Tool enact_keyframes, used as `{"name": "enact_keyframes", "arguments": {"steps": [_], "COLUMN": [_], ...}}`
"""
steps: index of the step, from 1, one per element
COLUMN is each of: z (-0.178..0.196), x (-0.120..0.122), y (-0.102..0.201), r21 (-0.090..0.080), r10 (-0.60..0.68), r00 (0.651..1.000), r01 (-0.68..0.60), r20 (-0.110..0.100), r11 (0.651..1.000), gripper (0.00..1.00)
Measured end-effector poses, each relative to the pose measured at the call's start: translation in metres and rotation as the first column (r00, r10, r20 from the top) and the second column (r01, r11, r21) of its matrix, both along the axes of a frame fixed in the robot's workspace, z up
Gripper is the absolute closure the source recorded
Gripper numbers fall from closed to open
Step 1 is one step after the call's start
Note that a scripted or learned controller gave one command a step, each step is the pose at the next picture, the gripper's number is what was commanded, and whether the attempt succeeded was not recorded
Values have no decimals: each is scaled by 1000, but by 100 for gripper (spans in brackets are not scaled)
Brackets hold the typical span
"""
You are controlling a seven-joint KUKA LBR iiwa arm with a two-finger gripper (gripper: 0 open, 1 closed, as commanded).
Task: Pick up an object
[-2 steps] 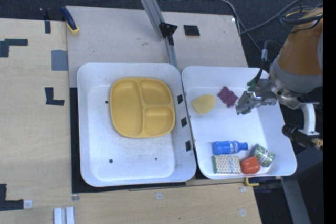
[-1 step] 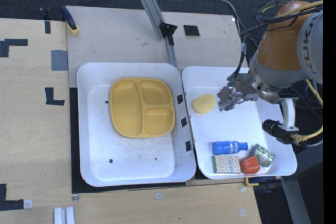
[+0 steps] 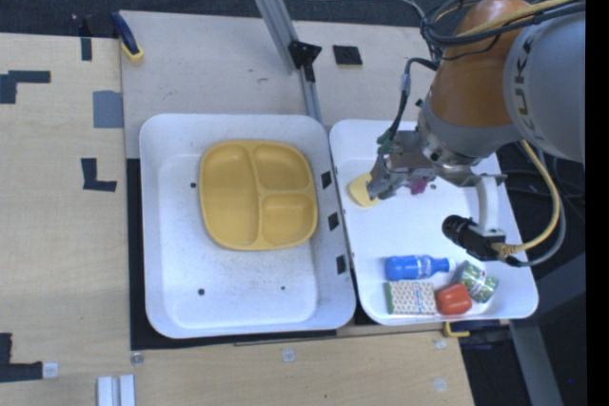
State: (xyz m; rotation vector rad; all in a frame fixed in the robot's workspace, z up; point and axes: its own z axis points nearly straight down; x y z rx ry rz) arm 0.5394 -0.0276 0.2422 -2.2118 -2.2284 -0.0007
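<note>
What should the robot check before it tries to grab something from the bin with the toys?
1. Tool is over the right bin: ok.
2. A target is close: the small yellow object lies right beside the tool, near the bin's left wall: ok.
3. Nothing is between the tool's fingers yet: cannot tell, the arm hides them.
4. Other items are out of the way: the blue bottle, patterned packet, red object and green wrapped item sit bunched at the bin's near edge: ok.
5. Yellow divided plate lies in the left bin, clear of the arm: ok.
</note>
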Motion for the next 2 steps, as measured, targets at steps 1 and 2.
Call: {"name": "enact_keyframes", "arguments": {"steps": [1,2], "z": [4,-14], "x": [7,13], "y": [52,109], "r21": [0,-2], "r10": [1,0], "r00": [1000,1000], "r01": [-1,0], "r20": [0,-2], "r11": [1000,1000], "gripper": [100,100]}}
